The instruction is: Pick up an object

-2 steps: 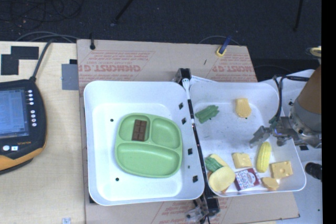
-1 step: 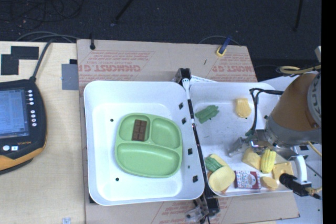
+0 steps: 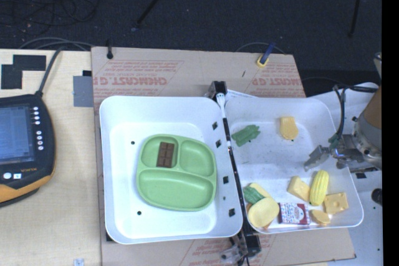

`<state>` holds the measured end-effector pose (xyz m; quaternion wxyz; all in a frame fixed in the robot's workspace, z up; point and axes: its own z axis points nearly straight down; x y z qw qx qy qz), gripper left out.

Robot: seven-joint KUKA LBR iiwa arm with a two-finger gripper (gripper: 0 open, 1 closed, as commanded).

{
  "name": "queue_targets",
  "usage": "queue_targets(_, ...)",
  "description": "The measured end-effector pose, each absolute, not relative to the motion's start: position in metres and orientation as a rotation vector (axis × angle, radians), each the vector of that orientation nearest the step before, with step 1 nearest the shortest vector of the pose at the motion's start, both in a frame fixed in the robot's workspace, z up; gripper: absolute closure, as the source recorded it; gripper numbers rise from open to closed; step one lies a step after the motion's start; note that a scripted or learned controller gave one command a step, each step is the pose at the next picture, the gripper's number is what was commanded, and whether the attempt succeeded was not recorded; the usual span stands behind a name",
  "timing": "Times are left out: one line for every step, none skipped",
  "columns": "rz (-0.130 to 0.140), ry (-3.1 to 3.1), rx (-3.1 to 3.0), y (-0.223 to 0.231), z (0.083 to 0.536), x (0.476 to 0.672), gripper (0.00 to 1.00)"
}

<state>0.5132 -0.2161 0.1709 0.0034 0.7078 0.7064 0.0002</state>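
Observation:
My gripper (image 3: 333, 166) hangs over the right side of the right bin (image 3: 324, 108), open, with nothing between its fingers. Just below it lie a yellow corn cob (image 3: 319, 187), a yellow block (image 3: 298, 188) and a cheese wedge (image 3: 337, 202). Along the bin's front edge are a red-and-white carton (image 3: 293, 213), a yellow pear-like fruit (image 3: 264, 212) and a green piece (image 3: 252, 194). A green leafy item (image 3: 245, 134) and a yellow chunk (image 3: 288, 128) rest further back. The left bin (image 3: 118, 134) holds a green divided plate (image 3: 177, 190) with a brown bar (image 3: 165, 154) in one compartment.
Both bins stand on a cardboard sheet (image 3: 187, 75). A teach pendant (image 3: 22, 143) with its cable lies on the bench at the far left. A yellow-and-blue clip (image 3: 265, 58) sits at the cardboard's back edge. The black divider (image 3: 225, 152) separates the bins.

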Motion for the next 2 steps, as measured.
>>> queue_targets(0.003,2.216,2.216,-0.2108,0.1021,0.4945,0.00)
queue_targets(0.004,2.220,2.223,-0.2097,0.1095,0.4933,1.00)
